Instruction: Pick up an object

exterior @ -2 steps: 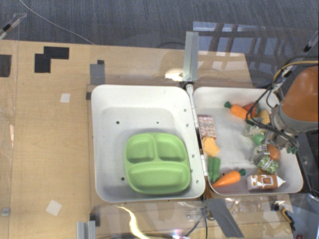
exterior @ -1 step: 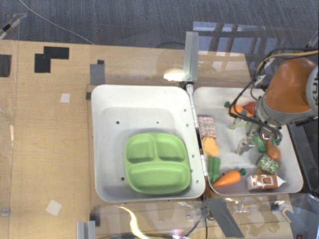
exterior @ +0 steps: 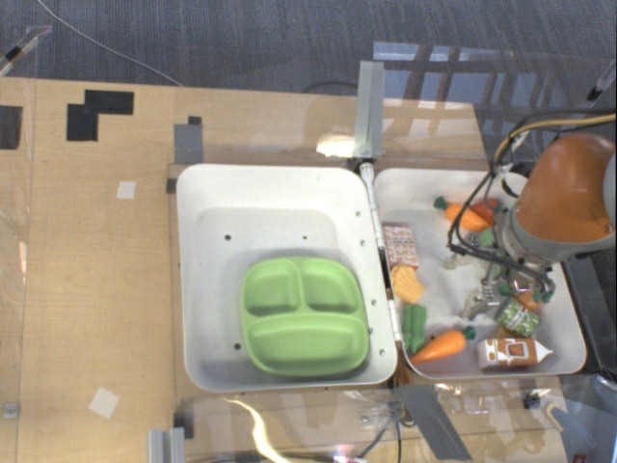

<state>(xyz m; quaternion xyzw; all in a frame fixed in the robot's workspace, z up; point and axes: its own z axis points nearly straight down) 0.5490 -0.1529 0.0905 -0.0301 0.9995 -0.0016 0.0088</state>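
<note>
The right bin [exterior: 436, 258] holds several toy foods. A carrot [exterior: 439, 346] lies at its front beside a green vegetable [exterior: 415, 324]. A yellow cracker-like piece [exterior: 407, 284] and a pink packet [exterior: 399, 244] lie along the left wall. A second carrot [exterior: 467, 216] lies at the back, partly under the arm. A brown carton [exterior: 513, 353] lies in the front right corner. My gripper [exterior: 485, 300] hangs low over the bin's right half, just left of a small green and orange item [exterior: 522, 318] and above the carton. Nothing visibly sits in it.
The left bin [exterior: 198, 258] holds a green divided plate [exterior: 304, 314] in its front half. A metal divider post [exterior: 369, 104] stands behind the seam between the bins. The orange wrist band [exterior: 569, 191] covers the right bin's back right corner.
</note>
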